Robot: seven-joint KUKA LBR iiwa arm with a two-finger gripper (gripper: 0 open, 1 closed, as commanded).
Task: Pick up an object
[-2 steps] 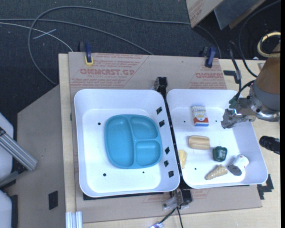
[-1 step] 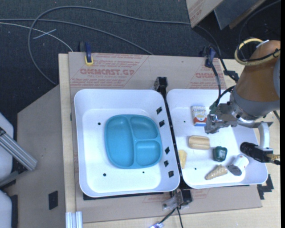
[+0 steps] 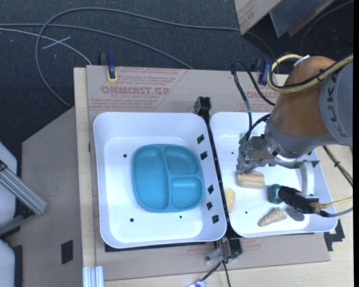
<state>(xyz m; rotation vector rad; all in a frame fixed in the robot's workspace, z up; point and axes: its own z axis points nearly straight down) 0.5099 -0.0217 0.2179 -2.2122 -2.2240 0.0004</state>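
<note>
Reaching in from the right, the grey arm (image 3: pixel 305 106) with its orange band hangs over the right bin (image 3: pixel 224 134), and its gripper (image 3: pixel 247 165) points down at the middle of that bin's floor. The tip sits directly over the upper left end of a pale tan block (image 3: pixel 251 180), so close that it seems to touch it, but the slanted look from above hides whether the gripper is clenched or released, and I cannot tell whether it grips the block at all. The block lies flat on the white floor, its long side running left to right, near the bin's centre. A small yellow wedge (image 3: pixel 229 200) lies below and to the left of it, just beside the bin's left wall and apart from the block. A ridged, tan cone (image 3: pixel 273 216) lies on its side near the front edge of the same bin, with its point toward the left, well apart from the wedge. The left bin (image 3: pixel 112 168) holds one thing, a blue plate (image 3: pixel 167 177) with three compartments, lying flat in the middle and clear of all four walls. Both bins rest side by side on a cardboard-covered bench (image 3: pixel 140 84) printed with red lettering. A blue and yellow clamp (image 3: pixel 111 68) grips the bench's far edge above the left bin. Thin pale cables (image 3: pixel 56 33) loop across the dark floor beyond the bench, and the corner of a cardboard box (image 3: pixel 252 14) juts in at the top.
</note>
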